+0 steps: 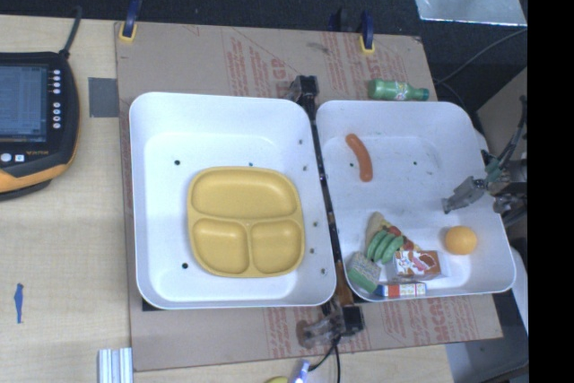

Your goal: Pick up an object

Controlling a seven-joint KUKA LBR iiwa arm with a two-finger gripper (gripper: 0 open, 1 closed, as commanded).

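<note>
At the right bin's [466, 117] right rim, the gripper [465, 195] reaches in low over the white floor, with nothing visible between its fingers; whether they stand apart or together is too small to tell. Just below it lies an orange ball [460, 239], near but apart, the likeliest target judging by position. Further to its lower left sits a cluster of packets with green toy vegetables [386, 244], crowded into the bin's near corner. Up and to its left lies a toy sausage [360, 157], alone on bare floor. Well to its left, the other bin [148, 193] holds a yellow divided plate [244, 221], probably there as a drop-off spot.
</note>
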